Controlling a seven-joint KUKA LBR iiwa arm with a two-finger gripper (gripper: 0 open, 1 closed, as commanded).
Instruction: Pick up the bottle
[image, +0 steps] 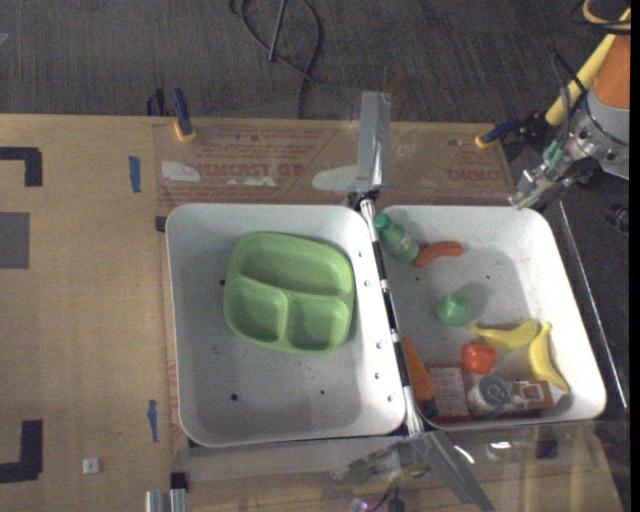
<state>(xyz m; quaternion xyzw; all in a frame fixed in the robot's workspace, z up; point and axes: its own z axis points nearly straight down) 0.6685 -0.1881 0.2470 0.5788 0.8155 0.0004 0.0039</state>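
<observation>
- The bottle (397, 240), small, pale green and translucent with a darker green cap, is seen lying on its side in the upper-left corner of the right bin (575, 300), close to the divider between the two bins.
- Just to its right, an orange sausage-shaped piece (438, 252) is laid at a slight tilt, its near end almost touching the bottle.
- Lower in the same bin, a rounded green toy (454, 308) is found near the middle, apart from the bottle.
- A smooth yellow banana (528, 346), curved and glossy, is placed toward the lower right, with a small red-orange round piece (478, 356) just beside its left end.
- An orange carrot-like piece (417, 372) is set along the left wall, and a red printed carton (450, 392) and a can-like item with a round grey top (494, 393) are crowded against the bottom wall.
- The left bin (200, 380), shallow, white and round-cornered, is occupied by a light green plastic plate (288, 292) moulded into three compartments.
- Both bins are carried by a table (80, 300) of bare tan board marked with black and blue tape.
- The claw (530, 186) is held outside the right bin, above its upper-right corner and well apart from the bottle; nothing is gripped, and it cannot be told whether it is apart or together.
</observation>
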